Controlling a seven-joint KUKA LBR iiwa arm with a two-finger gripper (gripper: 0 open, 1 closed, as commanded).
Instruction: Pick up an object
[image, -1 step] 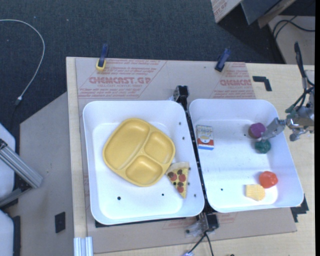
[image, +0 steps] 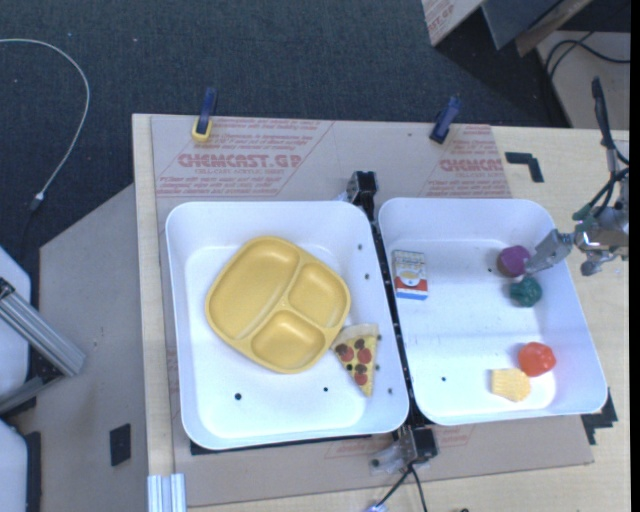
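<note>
As the arm enters from the right edge of the desk:
Gripper (image: 548, 252): low over the right bin (image: 470, 395), aperture cannot be told.
Candidate: purple ball (image: 512, 261) beside teal object (image: 525, 292), near far right corner.
Judgement: positioned for approach; nothing visibly held.

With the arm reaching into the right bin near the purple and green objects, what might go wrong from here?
1. The small purple ball and the dark green round object lie very close together, so the gripper may knock one while closing on the other.
2. Both sit near the right white bin's far wall; a round object might roll away if pushed instead of being caught.
</note>
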